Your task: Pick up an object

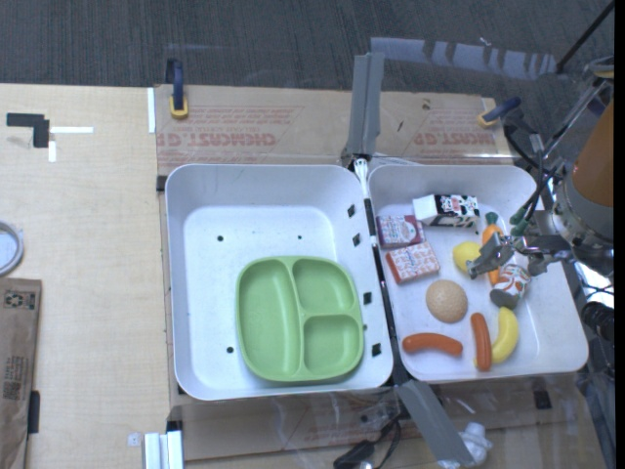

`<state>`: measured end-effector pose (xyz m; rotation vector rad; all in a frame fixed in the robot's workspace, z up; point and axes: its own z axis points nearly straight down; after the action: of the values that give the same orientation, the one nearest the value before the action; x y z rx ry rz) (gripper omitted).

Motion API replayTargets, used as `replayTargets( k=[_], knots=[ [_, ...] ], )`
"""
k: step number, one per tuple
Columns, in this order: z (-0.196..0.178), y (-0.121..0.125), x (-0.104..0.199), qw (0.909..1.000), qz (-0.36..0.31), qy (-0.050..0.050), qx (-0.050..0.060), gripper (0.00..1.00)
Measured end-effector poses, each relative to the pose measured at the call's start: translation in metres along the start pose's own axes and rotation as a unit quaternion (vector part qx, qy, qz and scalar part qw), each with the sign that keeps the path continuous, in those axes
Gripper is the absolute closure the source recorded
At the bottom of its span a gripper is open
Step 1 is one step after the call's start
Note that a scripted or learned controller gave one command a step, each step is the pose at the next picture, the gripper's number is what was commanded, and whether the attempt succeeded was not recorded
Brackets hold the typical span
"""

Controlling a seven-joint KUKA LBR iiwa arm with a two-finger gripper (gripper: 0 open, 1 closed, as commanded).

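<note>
Light wooden desk (pixel 78 213) over dark grey floor (pixel 244 18). Jaws (pixel 498 259), spread state cannot be told, low in right bin (pixel 557 360) beside lemon (pixel 467 256). Left bin (pixel 195 262) holds green plate (pixel 298 318).

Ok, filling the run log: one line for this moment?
gripper low in right bin | beside lemon | grasp unclear | green tray in left bin

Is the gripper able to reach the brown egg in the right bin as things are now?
Probably yes. The egg lies uncovered, with nothing on top, and the gripper hovers close by to its upper right.
</note>
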<state>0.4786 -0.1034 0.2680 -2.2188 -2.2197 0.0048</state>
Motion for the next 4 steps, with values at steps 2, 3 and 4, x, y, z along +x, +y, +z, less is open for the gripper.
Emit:
replayTargets(
  k=[2, 3, 4],
  knots=[
    [0.176, 0.091, -0.066, 0.9968, -0.080, -0.001, -0.002, 0.00],
    [0.168, 0.091, -0.067, 0.9969, -0.078, -0.001, -0.002, 1.00],
    [0.059, 0.094, -0.046, 0.9992, -0.041, -0.001, -0.001, 1.00]
  ],
)
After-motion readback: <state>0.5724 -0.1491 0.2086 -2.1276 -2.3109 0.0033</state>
